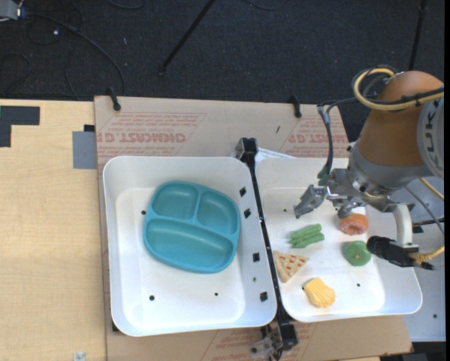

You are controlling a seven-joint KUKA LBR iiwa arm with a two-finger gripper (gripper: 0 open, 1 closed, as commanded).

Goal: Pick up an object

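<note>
arm (pixel 405 126) cut off at right edge, orange toy (pixel 354 224) partly hidden

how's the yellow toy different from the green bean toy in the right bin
The yellow toy is chunky and rounded; the green bean toy is slim and long. The yellow toy lies near the bin's front edge; the green bean toy lies mid-bin, closer to the hand. Both rest loose in the right bin.

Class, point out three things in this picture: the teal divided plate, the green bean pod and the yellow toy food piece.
teal divided plate (pixel 181 235), camera view, on its large lower compartment.
green bean pod (pixel 306 236), camera view, on the pod's middle.
yellow toy food piece (pixel 319 292), camera view, on its centre.
</note>
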